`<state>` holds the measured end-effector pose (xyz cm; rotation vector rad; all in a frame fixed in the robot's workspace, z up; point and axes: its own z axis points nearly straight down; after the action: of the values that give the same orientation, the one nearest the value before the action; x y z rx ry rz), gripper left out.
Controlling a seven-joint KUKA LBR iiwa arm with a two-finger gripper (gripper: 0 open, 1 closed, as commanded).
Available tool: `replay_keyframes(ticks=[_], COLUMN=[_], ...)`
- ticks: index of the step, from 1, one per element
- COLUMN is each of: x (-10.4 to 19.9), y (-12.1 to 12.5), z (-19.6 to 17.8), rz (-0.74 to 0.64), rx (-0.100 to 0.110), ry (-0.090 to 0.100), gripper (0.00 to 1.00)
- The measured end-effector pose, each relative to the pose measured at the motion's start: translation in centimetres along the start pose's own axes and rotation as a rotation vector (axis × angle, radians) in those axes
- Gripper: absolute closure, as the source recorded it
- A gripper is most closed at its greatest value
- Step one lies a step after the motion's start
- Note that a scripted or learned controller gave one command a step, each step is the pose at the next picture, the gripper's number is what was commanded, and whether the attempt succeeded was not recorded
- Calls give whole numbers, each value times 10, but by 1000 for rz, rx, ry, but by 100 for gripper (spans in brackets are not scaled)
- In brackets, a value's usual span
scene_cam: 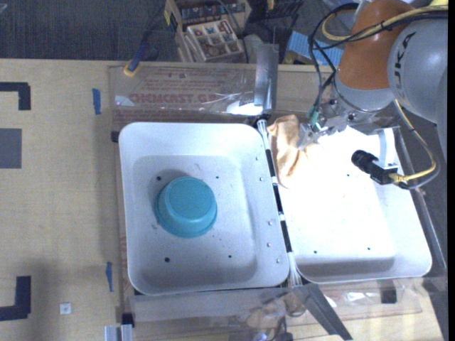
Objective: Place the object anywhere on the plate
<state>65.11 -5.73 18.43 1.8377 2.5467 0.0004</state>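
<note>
Over the right bin (398,261), the gripper (313,130) hung at the cloth's (288,155) upper edge — whether it had clenched on the fabric I couldn't tell — while the blue plate (186,206) sat waiting in the left bin (142,148), well apart.
</note>
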Motion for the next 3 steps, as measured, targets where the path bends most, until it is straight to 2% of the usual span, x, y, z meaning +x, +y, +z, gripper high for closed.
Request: replay_keyframes(ticks=[1, 2, 3], x=[-1, 38, 85], y=[1, 12, 35], z=[-40, -35, -43], rz=[1, -397, -796], rx=[-1, 2, -5], ry=[-1, 2, -2], gripper=[100, 100, 100])
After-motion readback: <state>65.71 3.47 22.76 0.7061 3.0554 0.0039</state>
